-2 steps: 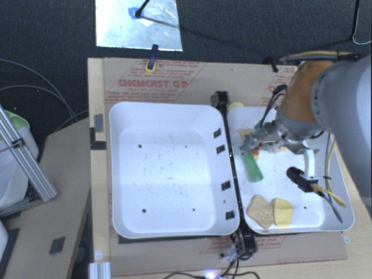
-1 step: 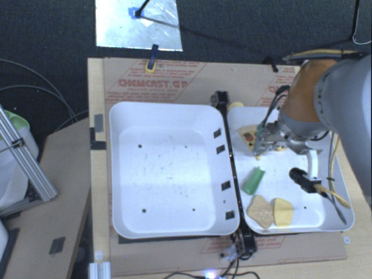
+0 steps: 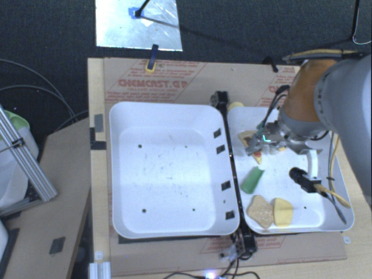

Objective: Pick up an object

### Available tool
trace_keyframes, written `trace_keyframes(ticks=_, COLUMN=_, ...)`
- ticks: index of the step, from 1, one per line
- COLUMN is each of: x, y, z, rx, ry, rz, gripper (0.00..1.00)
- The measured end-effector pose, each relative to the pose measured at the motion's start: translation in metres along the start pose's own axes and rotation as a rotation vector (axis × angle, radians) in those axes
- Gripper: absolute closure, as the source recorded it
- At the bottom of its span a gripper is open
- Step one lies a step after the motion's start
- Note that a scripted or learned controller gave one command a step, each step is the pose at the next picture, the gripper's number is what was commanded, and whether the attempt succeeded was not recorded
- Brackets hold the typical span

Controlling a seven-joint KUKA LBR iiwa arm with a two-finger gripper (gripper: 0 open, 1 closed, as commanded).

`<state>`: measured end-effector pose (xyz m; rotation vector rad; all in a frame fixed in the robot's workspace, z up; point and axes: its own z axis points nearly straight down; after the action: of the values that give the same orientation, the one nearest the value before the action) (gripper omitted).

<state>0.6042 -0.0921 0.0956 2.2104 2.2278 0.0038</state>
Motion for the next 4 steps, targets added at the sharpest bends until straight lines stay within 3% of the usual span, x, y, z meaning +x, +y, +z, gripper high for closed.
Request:
trace_keyframes(ticks=1, x=-0.02, y=-0.08, z=0.012, rx=0.009, ry=0.002, rz=0.011, gripper=0.0)
trace_keyframes(ticks=2, x=-0.015, y=-0.004, z=0.01, rx=-0.004, ry=-0.001, rz=0.002, gripper=0.0)
trace_keyframes(ticks=3, x=0.061, y=0.017, z=-0.095, rx=-0.003, ry=0.001, rz=-0.001, gripper=0.0)
trace_keyframes(ticks=4, x=0.005, y=-0.007, z=-0.037, rx=0.005, ry=0.0, rz=0.009, gripper=0.0)
